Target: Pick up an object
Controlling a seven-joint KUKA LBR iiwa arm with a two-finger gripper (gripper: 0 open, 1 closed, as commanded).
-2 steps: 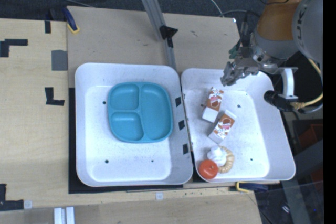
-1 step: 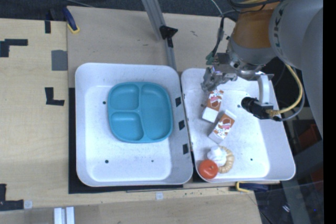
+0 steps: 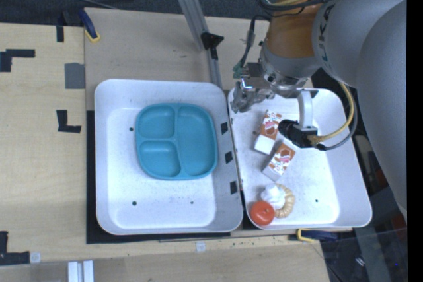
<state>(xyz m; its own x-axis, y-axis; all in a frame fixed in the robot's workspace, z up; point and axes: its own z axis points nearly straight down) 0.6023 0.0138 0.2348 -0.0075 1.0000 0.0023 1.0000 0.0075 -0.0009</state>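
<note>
I see pale wooden bench (image 3: 39, 162), dark floor behind. Two shallow white bins: left bin (image 3: 112, 208) holds one teal three-part plate (image 3: 176, 141). Right of plate, right bin (image 3: 330, 201): two small red-white cartons (image 3: 271, 125), one red-capped pastry toy (image 3: 271, 203). Metal two-finger gripper (image 3: 246, 97) at bin's far corner; jaw state unclear.

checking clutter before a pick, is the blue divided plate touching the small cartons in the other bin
Apart. The camera view shows the blue divided plate in the left bin, the small cartons in the right bin, with both bin walls between them.

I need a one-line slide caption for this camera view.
KUKA arm's gripper at the right bin's far-left corner; small cartons nearby, blue divided plate in the left bin.
</note>
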